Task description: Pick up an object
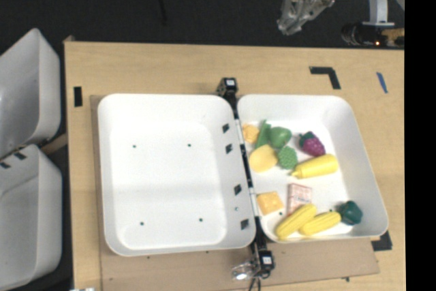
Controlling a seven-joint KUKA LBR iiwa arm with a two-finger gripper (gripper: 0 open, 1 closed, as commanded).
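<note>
The gripper (pixel 297 22) is seen high above the bench's far edge; its state cannot be told. The yellow corn cob (pixel 316 166), near the right bin's (pixel 364 146) centre, looks light, stiff and smooth, best taken across its middle.

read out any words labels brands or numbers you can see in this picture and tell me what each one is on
No text here can be read.
Pink-and-white packet in the right bin: it carries a print, too small and blurred to read.
Blue mark and black corner marks on the bench: plain shapes, no letters.
</note>
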